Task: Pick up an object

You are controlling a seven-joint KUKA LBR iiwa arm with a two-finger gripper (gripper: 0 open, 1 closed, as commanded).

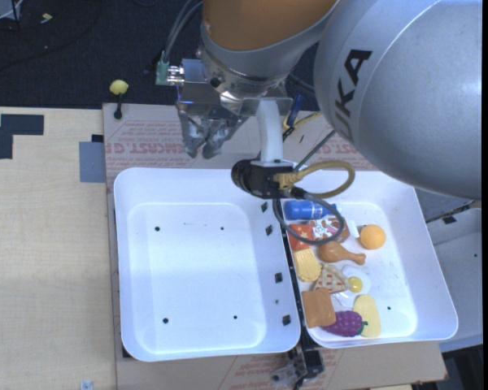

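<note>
My gripper [206, 146] hangs above the cardboard just behind the left bin's far rim, its dark fingers drawn together with nothing between them. The right bin [436, 303] holds several toy foods: a blue can [303, 210], an orange ball [372, 236], a brown drumstick [342, 254], a pizza slice [332, 281], a brown bread slice [318, 307], purple grapes [344, 323] and a pale yellow piece [368, 315]. All of them lie to the right of and below the gripper.
The left bin [195, 275] sits beside the right one, its white floor bare. A black ring with a white post and a yellow hose [264, 177] hangs over the bins' shared far corner. The large grey arm covers the upper right. A small yellow object [119, 88] stands at the back left.
</note>
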